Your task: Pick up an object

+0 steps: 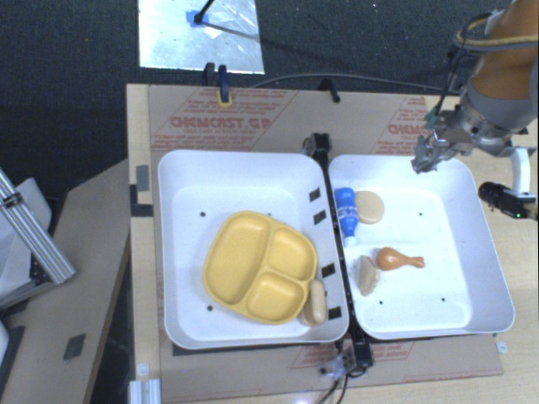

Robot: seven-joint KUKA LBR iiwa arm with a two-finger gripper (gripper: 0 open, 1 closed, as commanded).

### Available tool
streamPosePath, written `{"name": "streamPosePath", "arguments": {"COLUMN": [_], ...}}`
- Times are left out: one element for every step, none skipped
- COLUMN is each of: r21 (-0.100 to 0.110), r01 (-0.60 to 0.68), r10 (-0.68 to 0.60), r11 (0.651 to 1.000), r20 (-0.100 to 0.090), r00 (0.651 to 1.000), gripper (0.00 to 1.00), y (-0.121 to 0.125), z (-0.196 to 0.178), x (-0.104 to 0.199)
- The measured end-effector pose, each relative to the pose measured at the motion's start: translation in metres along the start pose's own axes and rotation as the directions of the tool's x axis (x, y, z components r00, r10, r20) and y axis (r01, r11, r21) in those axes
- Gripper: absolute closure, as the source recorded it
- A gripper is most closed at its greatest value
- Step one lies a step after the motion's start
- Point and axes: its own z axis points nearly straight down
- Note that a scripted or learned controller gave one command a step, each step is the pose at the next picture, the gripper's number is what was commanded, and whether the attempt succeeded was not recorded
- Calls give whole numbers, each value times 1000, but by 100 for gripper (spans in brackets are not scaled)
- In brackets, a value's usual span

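Note:
The right bin (472, 293) holds a blue bottle (345, 211) along its left wall, a round beige piece (369, 207) beside it, an orange drumstick-shaped toy (397, 260) near the middle and a tan bread-like piece (368, 274) to its left. My gripper (425, 156) hangs over the far edge of the right bin, above and to the right of these things, with nothing seen between its fingers.
The left bin (194, 183) holds a yellow divided plate (260, 266) and a tan bread roll (316, 302) at its near right corner. A black clip (318, 145) sits where the bins meet at the back.

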Motion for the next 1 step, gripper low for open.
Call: {"name": "streamPosePath", "arguments": {"r21": [0], "r01": [1], "r10": [-1], "r11": [1000], "r20": [-1], "r00": [1000], "gripper": [100], "y": [-22], "z": [-3], "x": [54]}}
